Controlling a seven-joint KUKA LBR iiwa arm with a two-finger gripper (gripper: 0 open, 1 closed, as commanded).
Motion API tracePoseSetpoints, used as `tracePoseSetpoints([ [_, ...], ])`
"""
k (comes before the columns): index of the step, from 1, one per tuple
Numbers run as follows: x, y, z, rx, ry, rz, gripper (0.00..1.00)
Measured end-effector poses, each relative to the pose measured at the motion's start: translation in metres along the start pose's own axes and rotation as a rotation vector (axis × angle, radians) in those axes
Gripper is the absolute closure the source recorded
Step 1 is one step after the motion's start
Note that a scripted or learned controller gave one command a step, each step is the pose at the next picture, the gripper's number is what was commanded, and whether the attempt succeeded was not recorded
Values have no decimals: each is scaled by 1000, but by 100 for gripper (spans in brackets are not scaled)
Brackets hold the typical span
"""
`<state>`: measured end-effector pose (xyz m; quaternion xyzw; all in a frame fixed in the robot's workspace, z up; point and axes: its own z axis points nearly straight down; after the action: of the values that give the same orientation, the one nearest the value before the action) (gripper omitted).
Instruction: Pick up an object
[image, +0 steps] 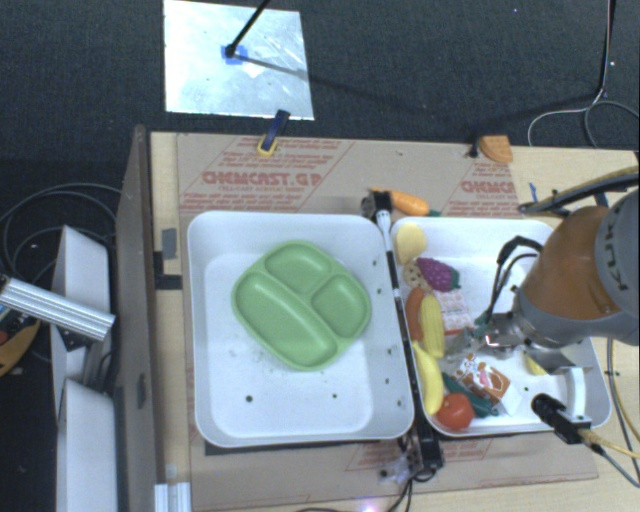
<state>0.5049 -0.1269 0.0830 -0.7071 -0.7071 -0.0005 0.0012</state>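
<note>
The right bin (470, 232) holds toy food along its left side: a pale yellow piece (411, 241), purple grapes (437, 272), a corn cob (431, 322), a banana (429, 375), a red tomato (455, 411) and a red and white packet (483, 378). The arm, with its orange band (572, 272), reaches in from the right. Its gripper (490, 338) hangs low over the bin's middle, just above the packet and right of the corn. Nothing shows between the fingers.
The left bin (215, 250) carries a green divided plate (302, 301). An orange toy (408, 204) lies on the cardboard behind the bins, another orange piece (494, 149) at the back right. Cables run at the far right and left.
</note>
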Motion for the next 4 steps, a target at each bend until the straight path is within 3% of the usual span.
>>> tracePoseSetpoints([
  [1,-57,-5,-2,-3,-1,1,0],
  [2,-55,-3,-13,-7,-3,-2,100],
  [3,-55,-3,-12,-7,-3,-2,0],
  [4,20,51,-1,-6,-1,-12,0],
])
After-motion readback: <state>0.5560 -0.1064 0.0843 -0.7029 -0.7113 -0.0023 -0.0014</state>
